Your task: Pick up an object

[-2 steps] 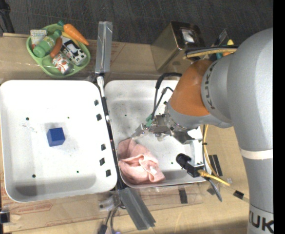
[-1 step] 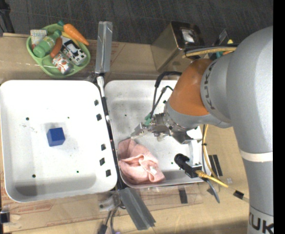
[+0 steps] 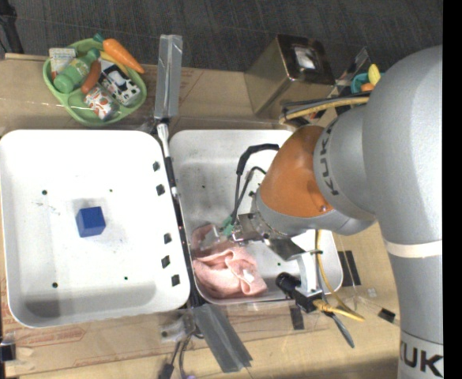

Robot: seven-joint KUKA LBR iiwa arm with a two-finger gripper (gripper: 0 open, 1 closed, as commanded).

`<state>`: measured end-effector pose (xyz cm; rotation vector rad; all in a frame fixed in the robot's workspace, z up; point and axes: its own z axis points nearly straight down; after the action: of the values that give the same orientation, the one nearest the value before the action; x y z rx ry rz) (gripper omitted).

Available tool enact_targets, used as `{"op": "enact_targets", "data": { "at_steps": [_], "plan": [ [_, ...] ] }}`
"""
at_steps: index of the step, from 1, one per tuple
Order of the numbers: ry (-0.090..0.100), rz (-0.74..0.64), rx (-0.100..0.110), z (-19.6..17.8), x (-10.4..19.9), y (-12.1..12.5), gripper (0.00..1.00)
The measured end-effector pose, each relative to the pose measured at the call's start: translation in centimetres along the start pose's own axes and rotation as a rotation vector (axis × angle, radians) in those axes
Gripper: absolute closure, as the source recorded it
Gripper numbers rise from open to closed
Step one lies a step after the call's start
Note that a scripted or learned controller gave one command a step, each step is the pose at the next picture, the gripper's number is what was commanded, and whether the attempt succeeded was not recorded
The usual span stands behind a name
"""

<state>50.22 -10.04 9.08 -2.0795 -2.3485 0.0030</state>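
Two white bins on bench, logged from my remote seat.

Item 1: left bin [image 3: 25, 212]. Holds one blue cube [image 3: 91, 220], near centre, lying apart from all walls.

Item 2: right bin [image 3: 207, 152]. Holds pink cloth [image 3: 227, 271], crumpled, at near-left corner, close to the divider btwn bins. Likely pick target, my judgement, since arm is over it.

Item 3: arm [image 3: 349, 172], grey w/ orange band, reaching in from right, wrist low over right bin.

Item 4: gripper [image 3: 232, 229], just above/at top edge of the cloth. Whether it's open or closed: can't tell, wrist body and cabling block my look. Can't tell if it touches the cloth either. No grasp confirmed.

Item 5: green bowl [image 3: 96, 85] w/ toy veg and bits, off bench top-left, well apart from the work. Not in play.

Risks, as I judge them:
- Cloth is soft, bunched; a pinch may catch one fold only, and it'd slip out on lift.
- Gripper sits at cloth's edge, not its middle, so a close could miss or take a thin bite.
- Cloth near bin wall; a descent drifting left could strike the divider.
- Cable loop near wrist could snag.
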Motion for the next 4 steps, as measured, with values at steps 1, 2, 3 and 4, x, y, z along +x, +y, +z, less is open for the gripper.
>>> {"op": "enact_targets", "data": {
  "at_steps": [1, 2, 3, 4],
  "plan": [
    [-0.001, 0.220, -0.002, -0.1, -0.6, 6.2, 0.00],
    [0.000, 0.121, -0.001, -0.1, -0.6, -1.2, 0.00],
    [0.000, 0.093, 0.000, 0.0, 1.2, -2.4, 0.00],
    [0.000, 0.194, -0.001, -6.7, -1.2, 3.4, 0.00]
  ]
}}
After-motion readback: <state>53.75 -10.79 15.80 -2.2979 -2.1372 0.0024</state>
